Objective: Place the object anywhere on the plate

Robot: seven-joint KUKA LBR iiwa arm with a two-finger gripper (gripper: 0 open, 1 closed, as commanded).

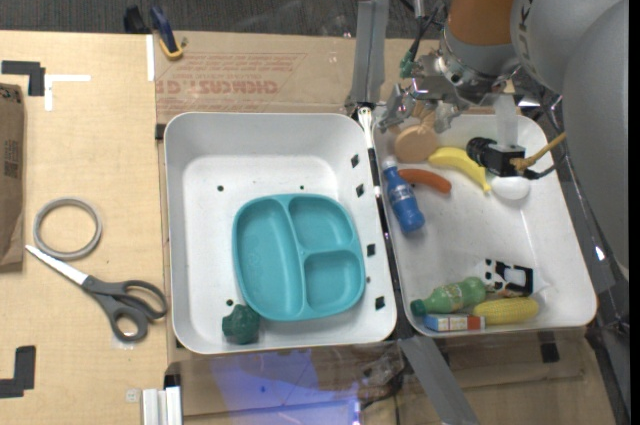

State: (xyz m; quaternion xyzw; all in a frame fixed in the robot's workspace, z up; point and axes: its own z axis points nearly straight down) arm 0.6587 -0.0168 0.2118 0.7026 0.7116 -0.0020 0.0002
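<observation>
Beside both bins (pixel 180 213), scissors (pixel 105 291), tape roll (pixel 67 227)

The arm (pixel 560 3) runs off the top and right edges, its wrist hiding the pincer (pixel 425 118), and a brown bag (pixel 10 173) is cut by the left edge.

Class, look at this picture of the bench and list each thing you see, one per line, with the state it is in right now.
Plate: flat in the left bin, nothing on it.
Green lump: beside the plate, off it.
Blue bottle: lying on its side in the right bin.
Banana: lying in the right bin.
Green bottle: lying down.
Corn cob: lying down.
Scissors: closed, on the bench.
Tape roll: flat.
Gripper: over the right bin's far corner.
</observation>
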